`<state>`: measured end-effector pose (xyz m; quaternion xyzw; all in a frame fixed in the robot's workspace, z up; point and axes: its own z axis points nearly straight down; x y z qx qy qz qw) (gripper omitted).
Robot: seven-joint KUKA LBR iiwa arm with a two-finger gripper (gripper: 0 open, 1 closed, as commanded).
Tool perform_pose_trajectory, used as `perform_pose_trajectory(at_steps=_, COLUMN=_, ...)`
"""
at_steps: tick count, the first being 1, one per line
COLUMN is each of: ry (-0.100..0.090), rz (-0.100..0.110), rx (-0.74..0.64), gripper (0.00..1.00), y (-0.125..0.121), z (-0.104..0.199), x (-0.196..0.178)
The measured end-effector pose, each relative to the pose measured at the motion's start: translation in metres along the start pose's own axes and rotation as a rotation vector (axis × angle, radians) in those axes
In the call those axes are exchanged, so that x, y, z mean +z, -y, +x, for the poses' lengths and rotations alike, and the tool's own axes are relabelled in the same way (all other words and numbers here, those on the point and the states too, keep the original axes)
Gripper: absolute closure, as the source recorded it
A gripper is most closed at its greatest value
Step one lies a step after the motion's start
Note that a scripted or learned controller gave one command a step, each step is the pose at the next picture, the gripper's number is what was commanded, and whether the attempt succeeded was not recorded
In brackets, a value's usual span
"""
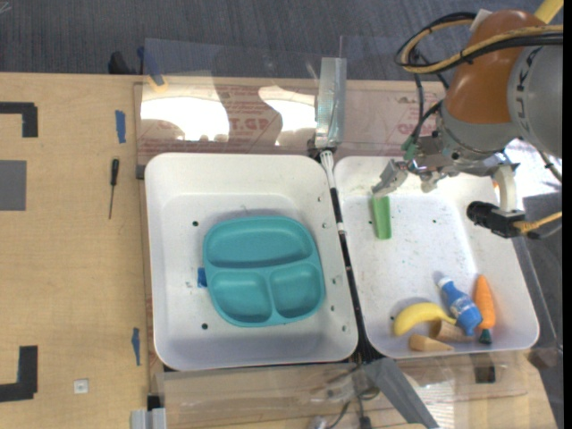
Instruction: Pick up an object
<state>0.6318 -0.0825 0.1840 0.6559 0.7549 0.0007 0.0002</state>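
Your grey arm (527,88) comes in from the upper right of the camera view, the orange band (487,61) bulging above the wrist with black and yellow cables looped over it. The wrist points down and to the left. Your two-finger metal claw (407,175) hangs low with its fingers (388,178) spread apart, nothing between them.

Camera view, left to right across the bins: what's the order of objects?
Teal divided tray → green block → banana → blue bottle → carrot. The gripper hangs above the green block's end.
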Motion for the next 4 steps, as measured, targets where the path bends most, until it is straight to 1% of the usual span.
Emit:
perform_pose_trajectory(at_steps=1, ry=0.003, rz=-0.008, rx=-0.113, gripper=0.0, y=-0.005, z=-0.019, x=0.095)
perform_pose_trajectory(at_steps=2, ry=0.002, rz=-0.003, rx=0.093, gripper=0.0, y=-0.018, z=-0.034, x=0.098)
perform_pose_trajectory(at_steps=3, ry=0.004, rz=-0.011, rx=0.092, gripper=1.0, y=-0.02, z=-0.034, x=0.084)
perform_pose_trajectory(at_steps=4, ry=-0.001, rz=-0.011, rx=0.043, gripper=1.0, y=0.007, z=0.051, x=-0.007)
